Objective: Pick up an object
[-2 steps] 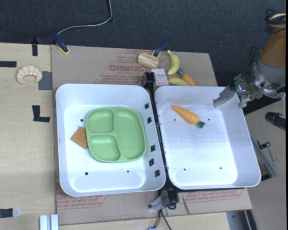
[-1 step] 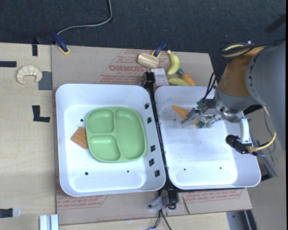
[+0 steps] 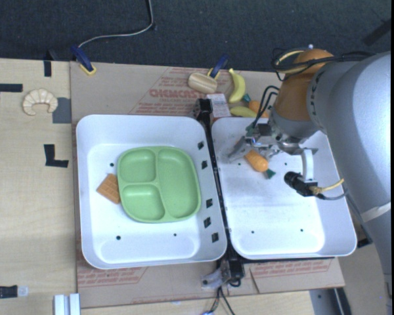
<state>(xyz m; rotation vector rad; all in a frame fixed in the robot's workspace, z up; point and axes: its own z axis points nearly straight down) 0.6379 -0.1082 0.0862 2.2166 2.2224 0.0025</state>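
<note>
**Arm positioned over right bin, orange object at the jaws**

A pale, crescent-shaped croissant-like item [image 3: 41,101] is lying on the light wooden table [image 3: 20,195] at far left, well apart from the bins. A sheet of brown printed cardboard [image 3: 138,90] is sitting beneath both bins.

The left shallow white bin [image 3: 95,235] is holding a light green plastic tray with three compartments [image 3: 159,183], lying flat near the bin's middle. A small tan, cracker-like square [image 3: 109,188] is lying just beside the tray's left edge, partly tucked under it.

Behind the bins, on the cardboard, a beige rounded bread-like item [image 3: 201,81] is resting near a blue clamp [image 3: 218,66]. A yellow banana [image 3: 237,86] is lying just to its right, with a small boxed item [image 3: 218,104] in front of them at the bins' junction.

In the right shallow white bin [image 3: 295,241], a small orange carrot-shaped object [image 3: 257,161] is lying in the upper part, tilted. The two-finger gripper [image 3: 253,151] is sitting directly at this object, with the grey arm with an orange band [image 3: 354,123] reaching in from the right. The state of the jaws cannot be told; whether the orange object is grasped or merely touched cannot be told either. A black cable fitting [image 3: 301,184] is hanging just to the right of the object.
</note>
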